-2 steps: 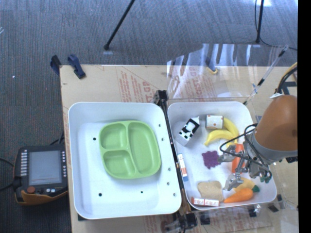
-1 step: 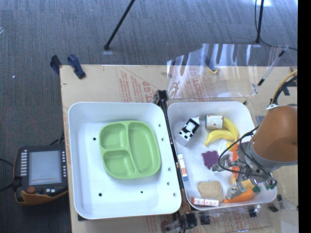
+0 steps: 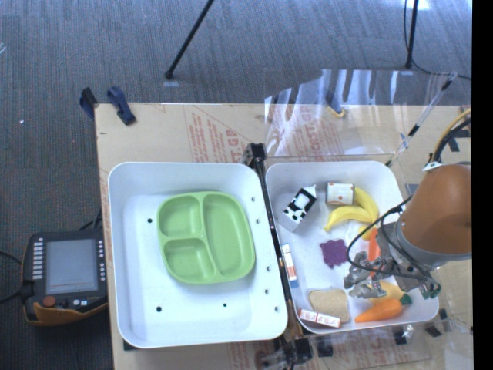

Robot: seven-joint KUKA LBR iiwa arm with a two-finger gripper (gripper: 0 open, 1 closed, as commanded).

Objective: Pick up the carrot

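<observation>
The tool (image 3: 368,284), its grip state hidden from us, hung just above the carrot (image 3: 379,309) in the right bin's (image 3: 306,174) near corner; we judged it light, stiff, smooth, best pinched mid-body.

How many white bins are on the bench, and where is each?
2. One white bin is on the left and holds the green divided plate. The other white bin is on the right and holds the toy food, including the carrot.

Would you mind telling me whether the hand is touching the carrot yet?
Cannot tell. In the camera view the hand sits just above the carrot, and at this slant neither contact nor a gap shows plainly.
</observation>
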